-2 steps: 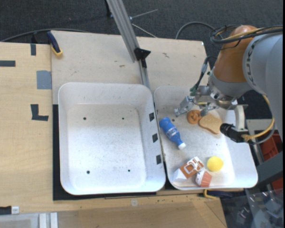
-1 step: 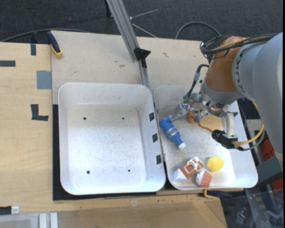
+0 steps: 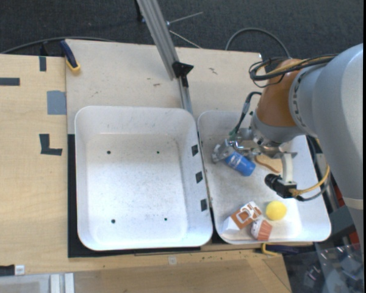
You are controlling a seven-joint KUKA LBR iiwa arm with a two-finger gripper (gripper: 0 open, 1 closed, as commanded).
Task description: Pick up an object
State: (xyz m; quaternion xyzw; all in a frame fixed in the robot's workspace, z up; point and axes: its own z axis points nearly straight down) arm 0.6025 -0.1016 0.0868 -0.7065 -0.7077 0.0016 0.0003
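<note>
Gripper (image 3: 227, 151) sits low in the right bin (image 3: 320, 227) touching a blue cylindrical object (image 3: 241, 164); grasp state cannot be told, no lift evident, so the pick looks unfinished.

Grey arm (image 3: 329, 102) low, pincer (image 3: 222, 151) downward

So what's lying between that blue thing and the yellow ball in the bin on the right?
In the camera view, bare white bin floor separates the blue object from the yellow ball; a black part of the arm hangs just beside that stretch.
</note>
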